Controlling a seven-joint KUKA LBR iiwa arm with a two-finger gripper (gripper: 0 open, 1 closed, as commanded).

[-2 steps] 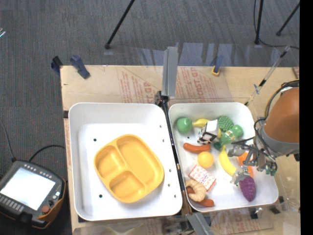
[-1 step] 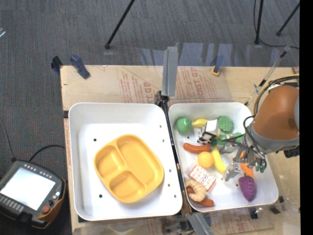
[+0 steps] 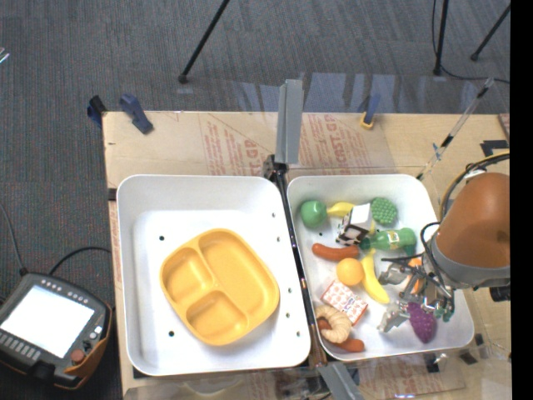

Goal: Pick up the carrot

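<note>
In the right bin point(image 3: 416, 188), my gripper point(image 3: 407, 300) hangs low over the near right part, under the grey and orange wrist point(image 3: 475, 233). A slim orange piece point(image 3: 414, 262) shows at the gripper's upper edge. It may be the carrot, but most of it is hidden and I cannot say whether it is held. A longer orange-red stick point(image 3: 335, 252) lies left of there, beside an orange ball point(image 3: 350, 271).
The right bin also holds purple grapes point(image 3: 423, 323) right beside the gripper, a banana point(image 3: 374, 282), a green bottle point(image 3: 391, 240), a green apple point(image 3: 313, 213), a small box point(image 3: 344, 302) and a croissant point(image 3: 336, 325). A yellow divided plate point(image 3: 218, 284) lies in the left bin point(image 3: 141, 198).
</note>
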